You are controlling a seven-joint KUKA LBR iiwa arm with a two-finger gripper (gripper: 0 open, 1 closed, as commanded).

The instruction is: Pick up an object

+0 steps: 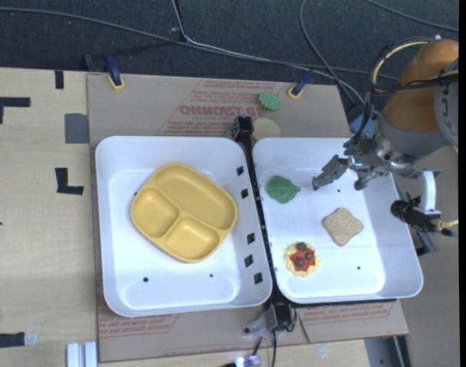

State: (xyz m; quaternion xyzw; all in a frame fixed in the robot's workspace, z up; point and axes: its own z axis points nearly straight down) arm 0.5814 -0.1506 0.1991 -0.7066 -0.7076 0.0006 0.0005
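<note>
The pincer (344, 173) hangs over the right bin (397, 281), its fingers spread wide with nothing between them. At its nine o'clock lies a green leaf-shaped piece (282, 189), long axis running roughly three to nine. Toast (342, 225) and a small pizza (302, 258) lie toward six, with bare white floor between.

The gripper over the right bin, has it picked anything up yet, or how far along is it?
Nothing looks picked up yet. The green leaf piece, the toast slice and the small pizza all lie on the floor of the right bin. In hand: the gripper hangs over that bin's upper part, to the right of the leaf. Left: coming down on one piece, closing on it and lifting it.
</note>
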